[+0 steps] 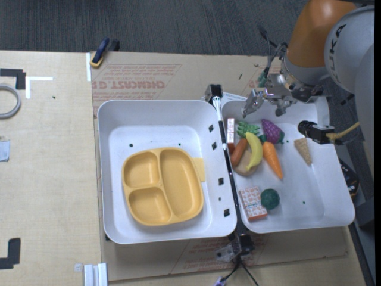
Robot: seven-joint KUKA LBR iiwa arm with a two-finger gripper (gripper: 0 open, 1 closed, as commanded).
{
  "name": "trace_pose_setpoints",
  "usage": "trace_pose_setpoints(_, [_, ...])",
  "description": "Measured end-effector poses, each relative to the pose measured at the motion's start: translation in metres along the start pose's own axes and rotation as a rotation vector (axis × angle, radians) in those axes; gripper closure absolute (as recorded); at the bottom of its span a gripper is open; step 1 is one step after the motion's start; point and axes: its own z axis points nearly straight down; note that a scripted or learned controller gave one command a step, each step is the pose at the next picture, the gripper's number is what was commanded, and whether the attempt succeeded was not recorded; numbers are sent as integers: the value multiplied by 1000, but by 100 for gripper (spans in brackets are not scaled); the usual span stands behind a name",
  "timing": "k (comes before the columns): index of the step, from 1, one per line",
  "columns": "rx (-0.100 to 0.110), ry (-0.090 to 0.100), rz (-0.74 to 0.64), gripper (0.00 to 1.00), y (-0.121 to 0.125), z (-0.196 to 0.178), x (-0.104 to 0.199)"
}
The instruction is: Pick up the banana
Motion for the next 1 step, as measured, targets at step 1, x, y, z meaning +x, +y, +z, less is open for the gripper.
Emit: trace_pose_setpoints(1, [0,0,-95,0,-56,0,39])
